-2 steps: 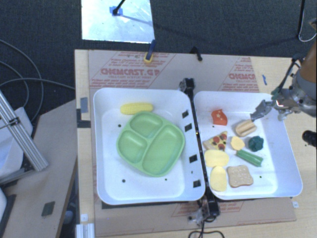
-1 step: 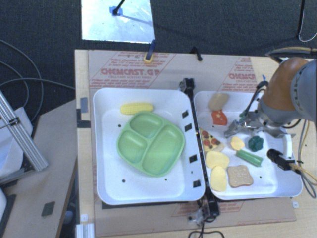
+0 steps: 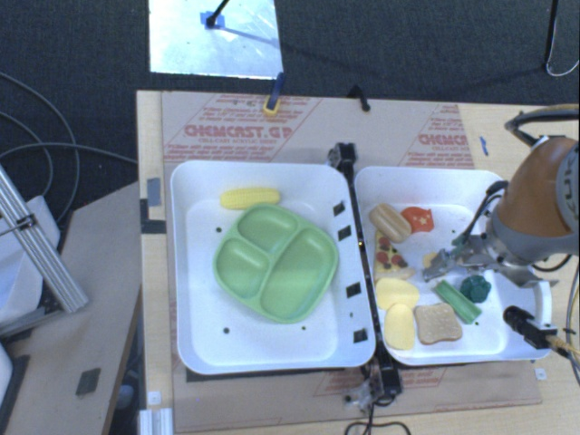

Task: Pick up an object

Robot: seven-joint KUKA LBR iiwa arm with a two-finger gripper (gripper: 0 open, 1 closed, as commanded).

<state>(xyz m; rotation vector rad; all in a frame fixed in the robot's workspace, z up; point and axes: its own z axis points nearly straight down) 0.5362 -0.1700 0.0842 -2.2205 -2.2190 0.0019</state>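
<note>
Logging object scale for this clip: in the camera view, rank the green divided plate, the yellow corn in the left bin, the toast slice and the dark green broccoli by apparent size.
1. green divided plate, by far the largest
2. yellow corn
3. toast slice, near the corn in area, so that order is unsure
4. dark green broccoli, smallest

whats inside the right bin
The right bin holds a hot dog, a red piece, two yellow pieces, a toast slice, and green pieces. The arm and hand cover part of its floor.
</note>
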